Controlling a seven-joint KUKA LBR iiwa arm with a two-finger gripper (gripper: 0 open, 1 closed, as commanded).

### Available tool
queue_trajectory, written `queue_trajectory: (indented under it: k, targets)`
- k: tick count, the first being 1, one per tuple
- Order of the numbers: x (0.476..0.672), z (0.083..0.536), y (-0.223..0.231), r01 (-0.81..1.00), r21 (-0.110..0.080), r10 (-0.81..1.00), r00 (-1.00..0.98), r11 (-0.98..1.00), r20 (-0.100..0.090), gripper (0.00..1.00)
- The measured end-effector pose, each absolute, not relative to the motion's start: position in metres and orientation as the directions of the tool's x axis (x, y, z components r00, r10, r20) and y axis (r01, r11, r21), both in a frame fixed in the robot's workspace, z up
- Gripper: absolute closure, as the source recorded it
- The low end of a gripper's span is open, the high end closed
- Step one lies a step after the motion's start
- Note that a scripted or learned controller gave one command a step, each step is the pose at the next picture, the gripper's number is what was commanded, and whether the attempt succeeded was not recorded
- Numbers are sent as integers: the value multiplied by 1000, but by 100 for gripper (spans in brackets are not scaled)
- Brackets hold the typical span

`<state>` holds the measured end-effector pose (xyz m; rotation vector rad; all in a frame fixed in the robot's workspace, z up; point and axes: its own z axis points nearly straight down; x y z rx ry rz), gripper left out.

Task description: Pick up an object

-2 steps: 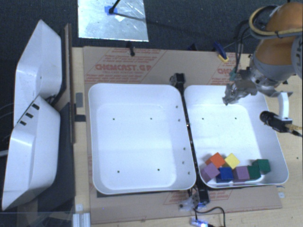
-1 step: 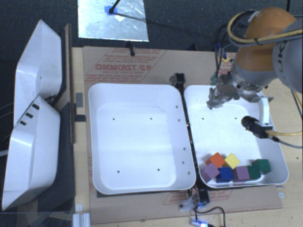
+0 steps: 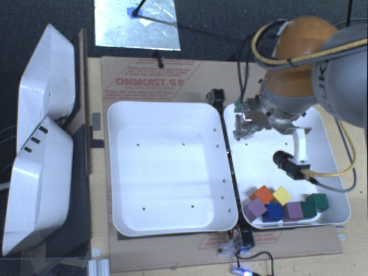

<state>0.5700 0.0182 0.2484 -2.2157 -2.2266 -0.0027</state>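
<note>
Cardboard-topped bench [image 3: 172, 79] on dark carpet [image 3: 230, 4]; two white bins [image 3: 169, 114]; fingers [image 3: 244, 128] over right bin, state unclear.

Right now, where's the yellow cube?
The yellow cube sits in the right bin, in the block cluster at its near edge, just right of the orange cube and behind the purple block.

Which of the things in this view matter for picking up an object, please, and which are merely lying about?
For the job:
- gripper, over the right bin
- coloured blocks huddled in that bin's near corner: orange block, yellow block, blue block, two purple blocks, green block

Lying about:
- left bin
- foil sheet
- cardboard
</note>
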Motion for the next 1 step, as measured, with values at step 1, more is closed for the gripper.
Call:
queue_trajectory:
  k: [1]
  targets:
    - [553, 234, 58, 1000, 0, 1000, -4, 4, 1, 100]
